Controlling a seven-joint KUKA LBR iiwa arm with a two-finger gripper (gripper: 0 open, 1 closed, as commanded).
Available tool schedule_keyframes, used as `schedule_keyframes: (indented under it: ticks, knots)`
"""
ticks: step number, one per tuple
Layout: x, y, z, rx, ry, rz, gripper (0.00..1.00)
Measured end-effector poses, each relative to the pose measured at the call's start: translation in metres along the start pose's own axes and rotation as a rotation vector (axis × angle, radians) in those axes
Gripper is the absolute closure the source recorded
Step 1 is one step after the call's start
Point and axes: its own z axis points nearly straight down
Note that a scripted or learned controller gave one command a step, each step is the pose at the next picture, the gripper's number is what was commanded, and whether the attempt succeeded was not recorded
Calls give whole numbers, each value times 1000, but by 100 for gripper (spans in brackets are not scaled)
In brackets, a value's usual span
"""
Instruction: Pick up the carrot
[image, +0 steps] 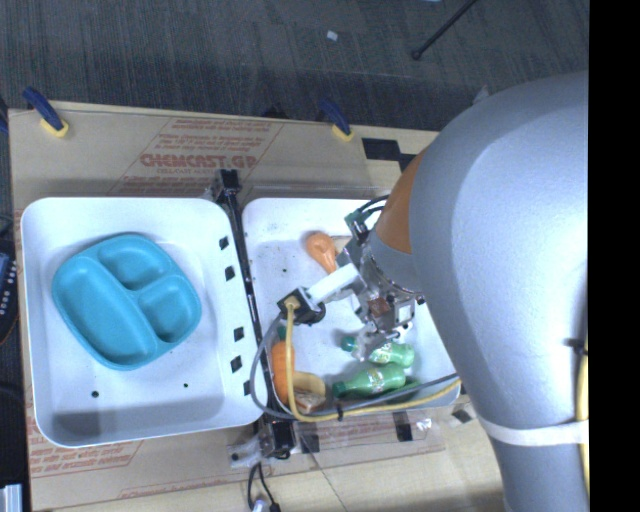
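- worktop (180, 150): cardboard-covered, blue clamps on its far edge
- left bin (40, 330): blue divided tray (125, 298) lying in it, three compartments, sits toward the bin's left side
- right bin (275, 225): carrot (283, 368) along its left wall near the front, lying lengthwise, apart from the hand
- tan piece (307, 388) just beside the carrot's near end
- orange rounded item (321, 247) near the far side of the right bin
- green bottle (374, 380) on its side at the front of the right bin
- hand (378, 318) low over the right bin, just above the bottle; can't tell how its fingers stand
- arm (510, 260) covers the right bin's right side
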Motion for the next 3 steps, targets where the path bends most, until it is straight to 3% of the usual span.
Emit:
schedule_keyframes:
  ticks: [1, 2, 3]
  knots:
    - [-25, -23, 1, 2, -5, 73, 0]
    - [4, -38, 0, 2, 1, 78, 0]
    - [-17, -55, 1, 3, -2, -14, 0]
